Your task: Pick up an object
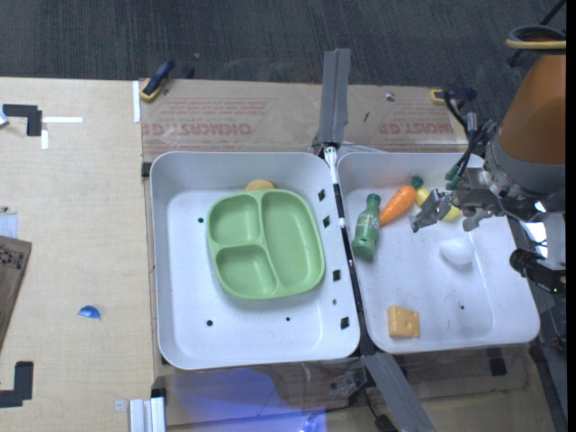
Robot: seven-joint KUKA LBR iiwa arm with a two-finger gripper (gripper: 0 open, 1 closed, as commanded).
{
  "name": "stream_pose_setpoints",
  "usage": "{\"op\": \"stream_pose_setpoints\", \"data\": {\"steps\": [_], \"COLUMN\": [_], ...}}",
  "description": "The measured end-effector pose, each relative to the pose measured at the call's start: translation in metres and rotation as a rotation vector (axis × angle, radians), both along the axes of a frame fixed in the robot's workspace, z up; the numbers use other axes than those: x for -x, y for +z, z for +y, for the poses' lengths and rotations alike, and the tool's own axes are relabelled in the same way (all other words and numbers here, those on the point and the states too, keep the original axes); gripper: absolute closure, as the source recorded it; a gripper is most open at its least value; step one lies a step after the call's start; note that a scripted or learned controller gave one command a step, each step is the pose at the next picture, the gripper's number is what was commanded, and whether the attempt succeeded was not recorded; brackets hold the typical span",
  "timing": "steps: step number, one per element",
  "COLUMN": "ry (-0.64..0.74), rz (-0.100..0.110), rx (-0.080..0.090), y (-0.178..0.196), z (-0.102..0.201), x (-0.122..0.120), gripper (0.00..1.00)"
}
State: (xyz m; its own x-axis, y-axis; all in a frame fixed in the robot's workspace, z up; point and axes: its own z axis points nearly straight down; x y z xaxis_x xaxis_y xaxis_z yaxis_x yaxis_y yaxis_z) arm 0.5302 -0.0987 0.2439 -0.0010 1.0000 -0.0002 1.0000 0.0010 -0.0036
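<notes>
Yellow wedge of toy cheese (404,322) sits nearest the camera, toward the near edge of the right white bin (504,327). Using that bin as landmark: inside it, far-left, a green toy bottle (365,227) lies against the divider wall; an orange toy carrot (400,202) lies just beyond the bottle, slanted; a white egg-shaped object (458,253) rests near the bin's middle. A small yellow piece shows by the gripper, partly hidden, can't identify it. Left of the landmark bin, the second white bin (180,313) holds a green three-compartment plastic plate (266,243), with a yellowish item (259,185) peeking out behind the plate's far edge.

Two-finger gripper (430,214) on the grey-and-orange arm (538,106) hangs over the landmark bin's far part, just right of the carrot and above the egg. Fingers look slightly spread with nothing seen between them; nothing is held.

Step, my read: approach, pre-grasp; no pick done yet. Nearest candidates are carrot and egg. Next move likely calls for centring over one item, dropping to the bin floor, closing. Carrot's slant needs wrist alignment; egg may roll away.

Count: bins 2, plate 1, bottle 1, carrot 1, egg 1, cheese 1, gripper 1.
</notes>
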Motion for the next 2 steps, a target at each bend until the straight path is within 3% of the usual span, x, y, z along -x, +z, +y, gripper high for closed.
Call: {"op": "stream_pose_setpoints", "data": {"steps": [1,2], "ry": [-0.093,-0.026], "rz": [-0.001,-0.005], "rx": [0.001,0.001], "y": [-0.112,-0.151], "z": [-0.009,-0.002], "x": [-0.087,-0.117], "gripper": [0.00,0.00]}}
